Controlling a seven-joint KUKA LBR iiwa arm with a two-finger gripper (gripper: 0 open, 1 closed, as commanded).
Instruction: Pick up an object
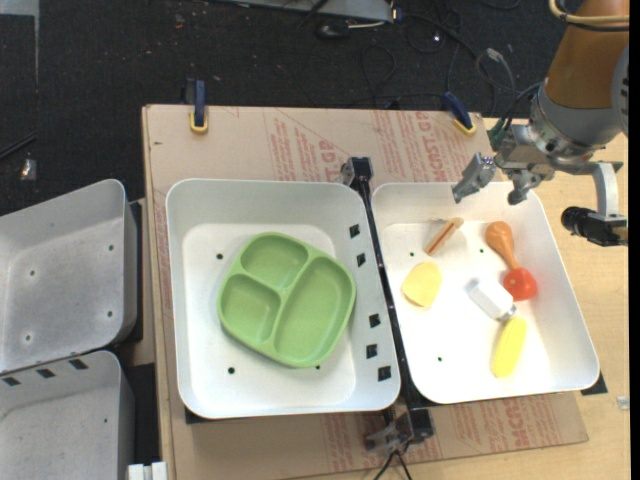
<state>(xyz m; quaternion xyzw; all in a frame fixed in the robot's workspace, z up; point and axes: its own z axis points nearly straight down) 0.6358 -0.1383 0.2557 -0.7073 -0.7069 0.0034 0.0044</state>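
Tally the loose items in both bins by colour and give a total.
Green: 1, divided plate
Yellow: 2, round piece, long piece
Orange: 2, drumstick, stick
Red: 1, piece
White: 1, block
Total: 7

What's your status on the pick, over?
Gripper open, above the right bin's far edge, holding nothing. Toys lie loose in that bin; nearest are the tan stick and the orange drumstick. Nothing in the way.

Looks like a robotics lab to us: cardboard-topped bench [300, 138] held by clamps [199, 106], loose cables [400, 28] across black floor, two white bins [200, 208].
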